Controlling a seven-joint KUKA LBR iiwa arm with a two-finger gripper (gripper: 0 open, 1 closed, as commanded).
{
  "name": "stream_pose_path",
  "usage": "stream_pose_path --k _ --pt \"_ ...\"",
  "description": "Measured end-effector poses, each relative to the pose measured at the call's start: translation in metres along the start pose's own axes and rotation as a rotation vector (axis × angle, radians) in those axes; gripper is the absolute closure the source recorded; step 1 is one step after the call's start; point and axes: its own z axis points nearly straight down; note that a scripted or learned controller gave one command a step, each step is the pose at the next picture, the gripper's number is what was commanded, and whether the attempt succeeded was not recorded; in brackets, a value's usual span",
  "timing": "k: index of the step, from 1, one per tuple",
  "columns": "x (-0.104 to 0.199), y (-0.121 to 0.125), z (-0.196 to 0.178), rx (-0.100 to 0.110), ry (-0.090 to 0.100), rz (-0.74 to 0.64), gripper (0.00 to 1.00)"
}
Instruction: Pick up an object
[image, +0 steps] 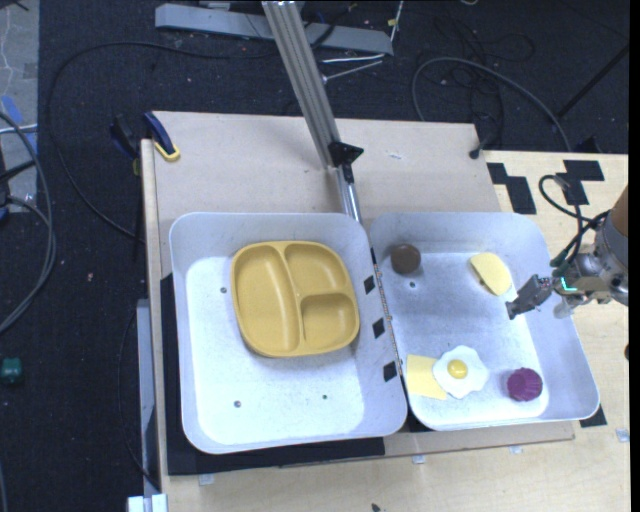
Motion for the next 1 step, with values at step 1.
stream_pose_path --k 1 --pt "-0.0001 0.0005 -0.0007 -0.002 0.0 0.0 0.0"
